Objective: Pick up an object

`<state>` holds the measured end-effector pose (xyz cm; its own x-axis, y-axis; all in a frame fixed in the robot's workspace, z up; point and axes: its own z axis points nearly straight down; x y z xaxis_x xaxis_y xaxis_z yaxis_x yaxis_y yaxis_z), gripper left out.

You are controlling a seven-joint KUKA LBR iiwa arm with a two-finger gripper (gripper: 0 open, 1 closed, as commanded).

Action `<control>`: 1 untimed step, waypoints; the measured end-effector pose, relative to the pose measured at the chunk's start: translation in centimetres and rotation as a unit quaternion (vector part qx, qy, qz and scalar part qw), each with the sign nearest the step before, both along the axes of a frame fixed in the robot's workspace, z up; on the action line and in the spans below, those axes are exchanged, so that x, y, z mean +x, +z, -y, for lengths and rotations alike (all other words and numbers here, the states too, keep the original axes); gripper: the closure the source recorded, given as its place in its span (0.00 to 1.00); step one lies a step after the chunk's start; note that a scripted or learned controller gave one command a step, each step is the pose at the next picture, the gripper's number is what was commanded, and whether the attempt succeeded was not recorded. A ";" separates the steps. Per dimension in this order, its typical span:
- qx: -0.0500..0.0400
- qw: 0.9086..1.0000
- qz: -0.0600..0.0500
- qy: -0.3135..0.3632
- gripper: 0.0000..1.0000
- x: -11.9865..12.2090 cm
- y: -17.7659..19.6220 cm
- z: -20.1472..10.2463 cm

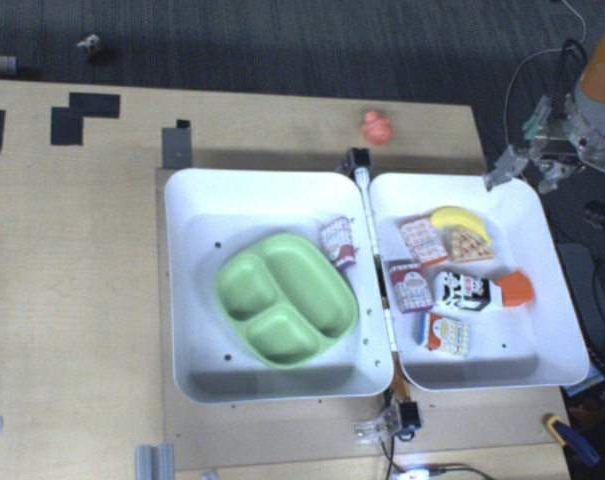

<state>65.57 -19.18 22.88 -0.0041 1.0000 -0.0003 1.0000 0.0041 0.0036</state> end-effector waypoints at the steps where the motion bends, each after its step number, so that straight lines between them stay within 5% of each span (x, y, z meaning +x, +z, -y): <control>1: 0.001 1.000 0.000 0.000 0.00 0.4 -14.3 -10.6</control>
<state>66.00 -8.53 8.55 -0.0039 1.0000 0.0013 1.0000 0.0039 0.0027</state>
